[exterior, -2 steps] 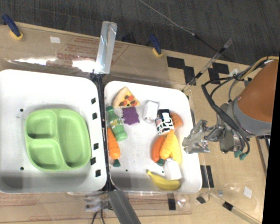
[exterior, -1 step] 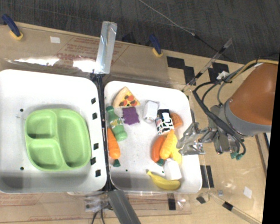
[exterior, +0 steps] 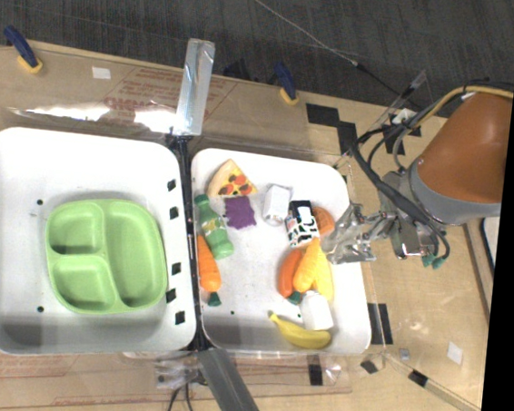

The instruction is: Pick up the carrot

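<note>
The arm comes in from the right of the frame, its orange band up near the upper right, and the gripper [exterior: 355, 240] hangs over the right rim of the right bin [exterior: 253, 332]. From where I stand its metal fingers look a little parted, with nothing between them, though the glare on them makes that hard to be sure of.

The carrot [exterior: 208, 264] lies at the far left of that bin, right against the wall that divides the two bins, its length running up and down the frame. It sits well apart from the gripper. Just above it and touching it is a green bottle [exterior: 212, 228].

Toward the top of the bin are a pizza slice [exterior: 233, 183], a purple piece [exterior: 240, 212] and a small white cup [exterior: 277, 201]. A black-and-white carton [exterior: 302, 224] sits near the gripper. Below that is a cluster of orange and yellow toy food [exterior: 306, 267], and a banana [exterior: 300, 333] lies along the bottom edge.

The left bin [exterior: 15, 165] holds a green divided plate [exterior: 106, 254].
</note>
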Available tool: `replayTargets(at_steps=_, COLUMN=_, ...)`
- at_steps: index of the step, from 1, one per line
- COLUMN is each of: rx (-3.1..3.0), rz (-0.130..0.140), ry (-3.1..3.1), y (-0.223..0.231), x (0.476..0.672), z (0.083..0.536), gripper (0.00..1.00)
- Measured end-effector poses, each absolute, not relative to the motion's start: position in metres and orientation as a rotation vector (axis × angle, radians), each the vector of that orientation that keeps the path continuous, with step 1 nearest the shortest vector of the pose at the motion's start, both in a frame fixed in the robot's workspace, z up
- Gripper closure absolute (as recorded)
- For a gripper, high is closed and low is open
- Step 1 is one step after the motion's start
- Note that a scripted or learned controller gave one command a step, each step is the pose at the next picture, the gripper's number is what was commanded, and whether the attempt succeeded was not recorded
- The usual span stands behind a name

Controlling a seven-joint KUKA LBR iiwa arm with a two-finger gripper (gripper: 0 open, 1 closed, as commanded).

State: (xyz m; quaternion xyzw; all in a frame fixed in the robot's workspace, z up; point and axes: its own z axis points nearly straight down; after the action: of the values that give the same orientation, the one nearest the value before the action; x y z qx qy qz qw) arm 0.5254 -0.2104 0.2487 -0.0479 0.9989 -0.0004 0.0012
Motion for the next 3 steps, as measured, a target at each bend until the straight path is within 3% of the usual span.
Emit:
replayTargets(at_steps=2, rx=-0.673, rz=-0.005, ry=3.064, y=-0.209, x=0.588, z=0.299, gripper=1.00)
replayTargets(at_steps=3, rx=-0.669, rz=0.006, ry=3.073, y=-0.175, x=0.519, z=0.220, gripper=1.00)
